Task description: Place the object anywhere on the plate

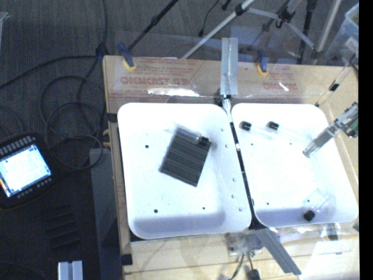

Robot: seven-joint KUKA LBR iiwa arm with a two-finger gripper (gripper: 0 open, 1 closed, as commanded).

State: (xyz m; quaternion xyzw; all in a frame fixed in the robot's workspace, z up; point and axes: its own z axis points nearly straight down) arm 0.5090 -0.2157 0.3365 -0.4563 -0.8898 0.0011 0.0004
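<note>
From my remote station I look down at a slant on a wooden counter (175,80) carrying two shallow white bins side by side. Red lettering runs across clear sheeting along the counter's far edge, but it is too blurred and reversed for me to read; I can make out no brand or label anywhere else.

The left bin (140,209) holds the plate (185,157), a dark grey, ribbed, roughly square slab lying flat and turned at an angle near the bin's middle. A small black piece (203,140) sits at its upper right corner.

The right bin (280,203) holds clear tubes with black caps (they nearly vanish against the white). Two tubes (259,127) lie near the far left corner, and another (313,207) lies near the front right corner.

The claw (310,150) reaches in from the right, over the right bin's right side. I cannot tell how far it is open, or whether it grips anything.

A lit handheld screen (23,167) lies on the floor, left.
</note>
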